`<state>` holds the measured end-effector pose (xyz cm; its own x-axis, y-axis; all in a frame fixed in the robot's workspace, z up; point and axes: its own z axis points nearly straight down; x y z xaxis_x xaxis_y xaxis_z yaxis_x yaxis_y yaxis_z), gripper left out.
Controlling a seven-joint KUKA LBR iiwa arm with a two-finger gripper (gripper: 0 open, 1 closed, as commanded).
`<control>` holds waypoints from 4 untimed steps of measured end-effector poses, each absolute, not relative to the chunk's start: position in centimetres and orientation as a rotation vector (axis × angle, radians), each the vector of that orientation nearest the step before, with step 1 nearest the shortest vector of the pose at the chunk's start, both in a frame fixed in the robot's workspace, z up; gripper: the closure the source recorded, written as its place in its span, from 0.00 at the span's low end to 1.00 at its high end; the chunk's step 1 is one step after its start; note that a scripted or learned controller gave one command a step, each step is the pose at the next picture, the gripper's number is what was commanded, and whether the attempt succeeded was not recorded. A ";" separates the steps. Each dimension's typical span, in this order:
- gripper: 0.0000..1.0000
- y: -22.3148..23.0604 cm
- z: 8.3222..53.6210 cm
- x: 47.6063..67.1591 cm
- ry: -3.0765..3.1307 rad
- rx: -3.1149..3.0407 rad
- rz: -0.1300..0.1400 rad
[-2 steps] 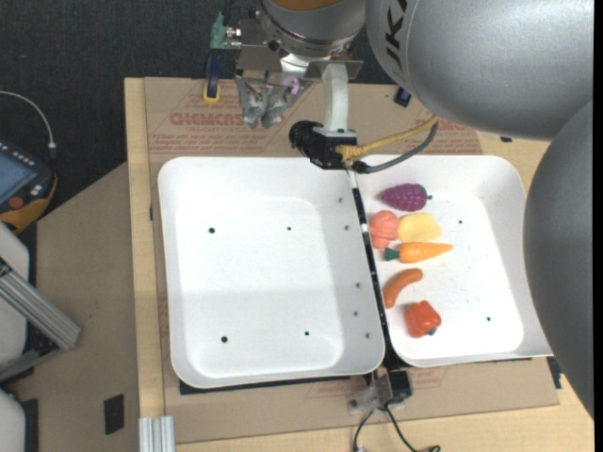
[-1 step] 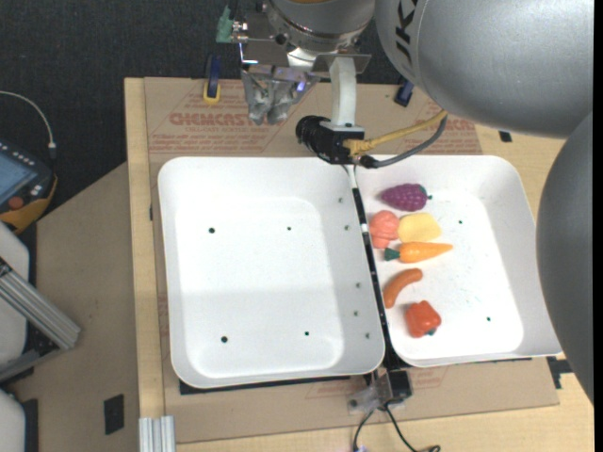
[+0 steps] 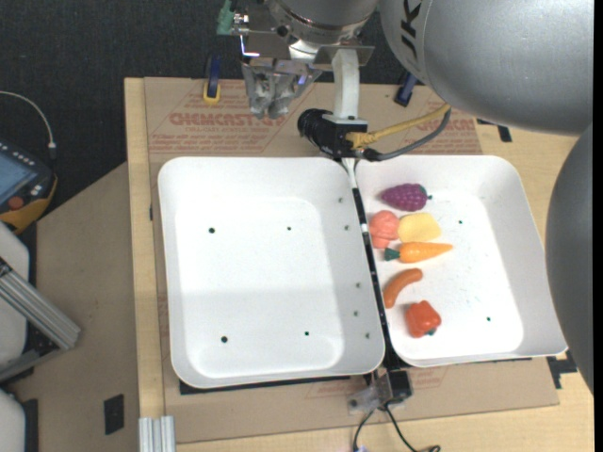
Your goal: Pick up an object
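The right bin (image 3: 499, 252) holds several toy foods along its left side: a purple bunch of grapes (image 3: 404, 196), a pink peach (image 3: 382, 227), a yellow piece (image 3: 419, 227), an orange carrot (image 3: 424, 250), a reddish sausage (image 3: 402, 284) and a red pepper (image 3: 423, 318). My gripper (image 3: 270, 100) hangs high above the bench, beyond the far edge of the left bin (image 3: 254, 281), well away from the foods. Nothing shows between its fingers.
The brown cardboard base (image 3: 188, 121) lies under both bins. A blue and yellow clamp (image 3: 213, 81) sits at the far left corner of the cardboard. The big grey arm fills the top right.
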<state>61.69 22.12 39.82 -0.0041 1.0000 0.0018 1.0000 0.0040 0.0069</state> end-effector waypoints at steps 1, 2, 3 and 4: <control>1.00 22.5 50.4 57.4 2.222 2.215 0.018; 1.00 22.6 50.8 57.5 2.224 2.216 0.005; 1.00 22.7 51.8 57.5 2.224 2.213 0.010; 1.00 22.8 52.9 57.6 2.224 2.211 0.014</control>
